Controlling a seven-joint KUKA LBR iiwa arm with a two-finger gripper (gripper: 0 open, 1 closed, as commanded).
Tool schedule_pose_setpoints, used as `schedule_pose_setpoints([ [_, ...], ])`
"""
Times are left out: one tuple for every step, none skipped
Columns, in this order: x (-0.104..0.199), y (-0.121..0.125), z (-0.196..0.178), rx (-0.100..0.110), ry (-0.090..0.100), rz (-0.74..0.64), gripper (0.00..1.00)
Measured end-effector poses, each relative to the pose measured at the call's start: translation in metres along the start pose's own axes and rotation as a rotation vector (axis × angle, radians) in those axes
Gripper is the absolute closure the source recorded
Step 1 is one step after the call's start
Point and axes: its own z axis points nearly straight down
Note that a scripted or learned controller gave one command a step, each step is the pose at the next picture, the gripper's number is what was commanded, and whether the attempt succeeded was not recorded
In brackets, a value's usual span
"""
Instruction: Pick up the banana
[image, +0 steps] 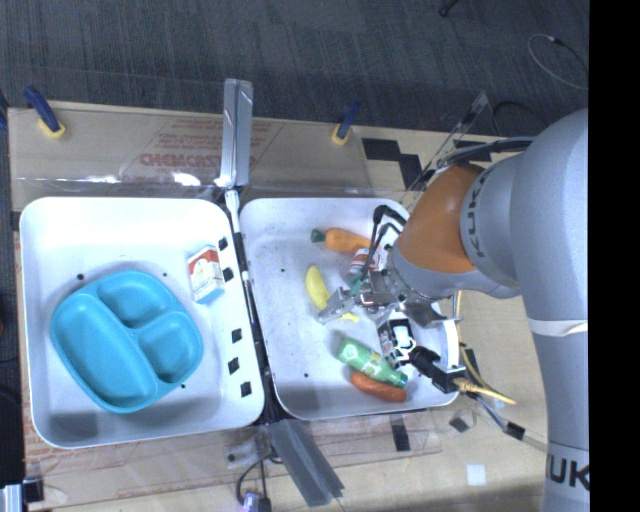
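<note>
Banana (316, 286) lies in the right bin (285, 390), just left of the tool (345, 300), long axis running up-and-down beside the bin's left wall; whether the tool's jaws are apart or closed cannot be told.

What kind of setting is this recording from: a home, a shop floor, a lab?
Most likely a robotics lab bench: two white bins side by side, toy food such as a banana, and clamps holding the board.
</note>
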Motion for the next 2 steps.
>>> schedule_pose_setpoints([
  [0.0004,0.0004,-0.0078,0.003,0.000,-0.006,1.00],
  [0.0005,0.0005,-0.0078,0.003,0.000,-0.007,0.00],
])
